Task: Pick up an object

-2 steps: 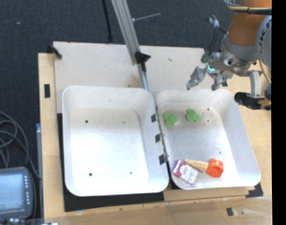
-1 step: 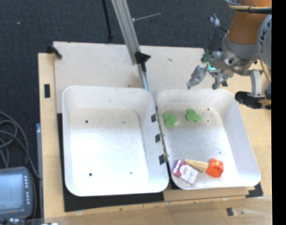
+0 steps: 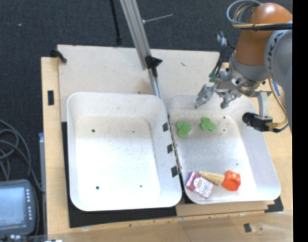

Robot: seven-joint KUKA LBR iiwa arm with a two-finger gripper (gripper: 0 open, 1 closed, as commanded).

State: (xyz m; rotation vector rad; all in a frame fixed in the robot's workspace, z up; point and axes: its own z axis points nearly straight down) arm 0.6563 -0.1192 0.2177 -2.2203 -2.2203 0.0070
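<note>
Poised over the right bin [image 3: 255, 155]: gripper [image 3: 213, 101], fingers spread, holding nothing. Just below, green piece [image 3: 208, 124] (likely light, rigid plastic); best pinched across its narrow middle.

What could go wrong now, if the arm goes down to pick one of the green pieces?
The end effector hangs open above the far rim of the right bin; a straight descent might strike that rim. The two green pieces look low and flat, so the fingers may slide over them. The purple packet, cone and orange block lie touching, so a grasp there may take two.
</note>
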